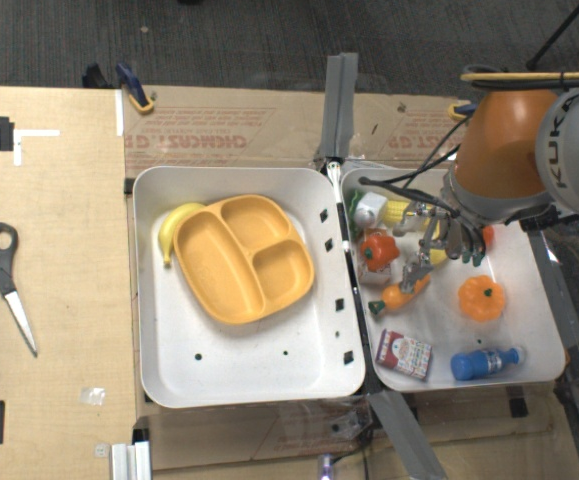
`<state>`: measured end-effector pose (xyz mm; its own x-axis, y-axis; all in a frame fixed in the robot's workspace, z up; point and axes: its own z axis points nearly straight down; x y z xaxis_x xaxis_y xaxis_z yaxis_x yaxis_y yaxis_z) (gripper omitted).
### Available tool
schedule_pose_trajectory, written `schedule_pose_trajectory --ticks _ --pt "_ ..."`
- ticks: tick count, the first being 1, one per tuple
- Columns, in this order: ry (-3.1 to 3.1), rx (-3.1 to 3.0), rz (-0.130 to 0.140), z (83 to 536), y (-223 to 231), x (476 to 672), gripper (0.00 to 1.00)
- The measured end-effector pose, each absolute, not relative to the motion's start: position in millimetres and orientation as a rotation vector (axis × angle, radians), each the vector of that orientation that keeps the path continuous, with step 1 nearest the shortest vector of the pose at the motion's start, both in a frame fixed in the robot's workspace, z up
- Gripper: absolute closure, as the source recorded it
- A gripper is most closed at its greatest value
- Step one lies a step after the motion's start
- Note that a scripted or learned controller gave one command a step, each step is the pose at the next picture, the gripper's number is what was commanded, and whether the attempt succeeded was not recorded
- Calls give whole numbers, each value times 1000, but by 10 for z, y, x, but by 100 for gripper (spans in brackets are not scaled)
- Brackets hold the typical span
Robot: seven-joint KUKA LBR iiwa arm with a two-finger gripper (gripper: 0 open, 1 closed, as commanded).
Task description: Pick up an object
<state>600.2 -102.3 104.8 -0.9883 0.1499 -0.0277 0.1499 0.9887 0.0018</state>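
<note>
The right bin (pixel 539 268) holds several small objects. A red tomato (pixel 377 250) lies near its left wall, and an orange carrot (pixel 406 292) sits just below it. An orange pumpkin-like fruit (pixel 481 299) rests in the middle, with a blue bottle (pixel 486 362) and a small red and white box (pixel 403 354) along the front. My gripper (pixel 424 260) hangs low over the bin's centre, right above the carrot's upper end and to the right of the tomato. Nothing can be seen held in it.
A white and green item (pixel 369 208) and a yellow piece (pixel 397 211) lie at the back of the right bin. The left bin (pixel 169 368) holds a yellow divided plate (pixel 241 258) and a banana (pixel 173 228). Scissors (pixel 4 278) lie on the bench at far left.
</note>
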Motion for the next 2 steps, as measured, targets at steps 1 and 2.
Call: schedule_pose_trajectory --ticks 1,2 --pt "3105 229 -3 1123 -1022 6000 100" --pt "3124 286 0 2000 -471 6094 100"
